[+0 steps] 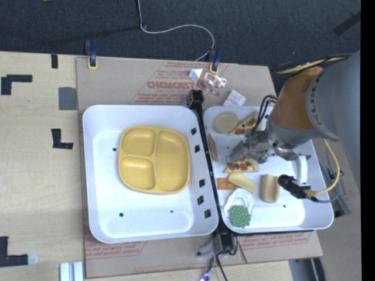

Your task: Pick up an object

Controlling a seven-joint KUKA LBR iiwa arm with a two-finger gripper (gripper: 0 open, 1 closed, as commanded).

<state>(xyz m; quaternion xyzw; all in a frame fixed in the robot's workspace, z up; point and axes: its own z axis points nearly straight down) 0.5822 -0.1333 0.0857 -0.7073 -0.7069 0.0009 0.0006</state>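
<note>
Cardboard-covered bench (146,81), two white bins side by side. Left bin (99,215): yellow divided plate (154,158). Right bin (313,215): toy food. Gripper (246,148) low at bin centre, above pizza slice (241,165); finger opening, cannot tell. Banana (243,182) at 6 o'clock from gripper, bread piece (269,188) at 5, green cluster (239,215) further at 6. Advice: pick one item only, centre over it, descend straight, avoid neighbours touching.

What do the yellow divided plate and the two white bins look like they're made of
The yellow divided plate looks like moulded plastic: uniform colour, rounded compartment ridges, soft matte sheen. The left bin and the right bin also look like plastic, possibly thin formed sheet: smooth glossy white with rounded corners and a raised rim. The look alone can't rule out melamine for the plate.
</note>
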